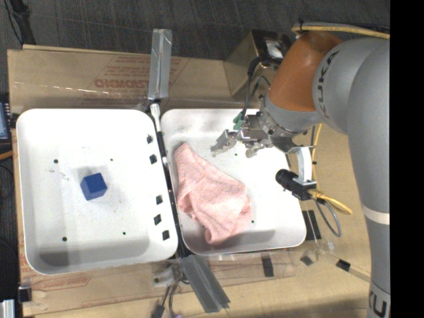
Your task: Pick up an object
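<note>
While pink cloth (pixel 212 197) lies in right bin (pixel 281 214), claw (pixel 234 147) hangs just beside it, fingers (pixel 222 142) apart, empty; blue cube (pixel 94 185) in left bin (pixel 50 204).

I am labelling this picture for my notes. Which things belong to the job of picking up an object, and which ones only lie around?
Belong to the job:
gripper, over the right bin
pink cloth, in the right bin
blue cube, in the left bin

Only lying about:
cardboard sheet under the bins
metal bar behind the bins
</note>
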Controlling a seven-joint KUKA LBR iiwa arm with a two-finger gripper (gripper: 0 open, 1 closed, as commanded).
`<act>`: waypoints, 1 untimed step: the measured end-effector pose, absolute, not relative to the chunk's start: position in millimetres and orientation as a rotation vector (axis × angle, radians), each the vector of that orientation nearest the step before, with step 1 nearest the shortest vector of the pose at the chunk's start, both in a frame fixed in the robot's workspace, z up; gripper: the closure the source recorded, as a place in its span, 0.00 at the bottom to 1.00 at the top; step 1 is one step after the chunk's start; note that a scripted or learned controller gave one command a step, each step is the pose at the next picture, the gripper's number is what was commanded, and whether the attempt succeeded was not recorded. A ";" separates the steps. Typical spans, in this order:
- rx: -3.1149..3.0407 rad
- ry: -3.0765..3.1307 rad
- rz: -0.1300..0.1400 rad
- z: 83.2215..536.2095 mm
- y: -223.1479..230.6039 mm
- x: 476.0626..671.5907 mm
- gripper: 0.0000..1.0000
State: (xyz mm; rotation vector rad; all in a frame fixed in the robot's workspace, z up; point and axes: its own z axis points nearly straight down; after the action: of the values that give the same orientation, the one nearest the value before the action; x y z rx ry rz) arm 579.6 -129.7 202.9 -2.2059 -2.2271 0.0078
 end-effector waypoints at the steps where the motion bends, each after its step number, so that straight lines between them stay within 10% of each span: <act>1: -2.246 -2.187 0.009 129.8 -158.0 572.6 0.00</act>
State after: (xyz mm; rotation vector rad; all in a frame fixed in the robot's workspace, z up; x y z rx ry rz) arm 572.6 -158.0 129.8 -2.2460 -2.1866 0.0087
